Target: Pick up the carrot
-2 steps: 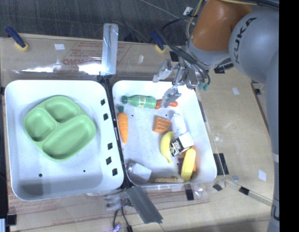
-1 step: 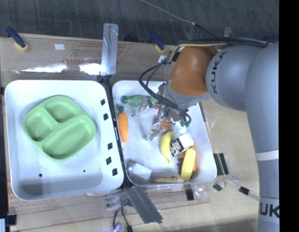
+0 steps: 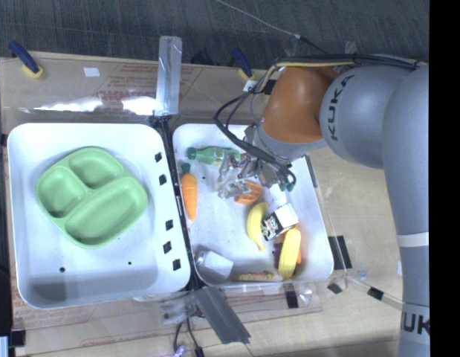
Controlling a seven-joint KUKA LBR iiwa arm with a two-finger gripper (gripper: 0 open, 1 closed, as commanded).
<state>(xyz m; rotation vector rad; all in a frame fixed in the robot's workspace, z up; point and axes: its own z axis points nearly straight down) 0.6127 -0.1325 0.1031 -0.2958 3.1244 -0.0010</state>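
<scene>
The carrot (image 3: 189,194) is orange with a green top. It lies lengthwise against the left wall of the right bin (image 3: 313,199), top pointing to the far side. My gripper (image 3: 237,178) hangs low over the middle of that bin, to the right of the carrot and apart from it. A small orange item (image 3: 250,195) lies directly under the gripper. The orange wrist band and grey arm hide the bin's far right part.
A green bottle (image 3: 209,154) lies near the far wall beside the gripper. A banana (image 3: 256,225), a black-and-white box (image 3: 278,220), a yellow item (image 3: 290,251) and a grey-white object (image 3: 213,262) crowd the near half. The left bin (image 3: 21,222) holds a green divided plate (image 3: 92,195).
</scene>
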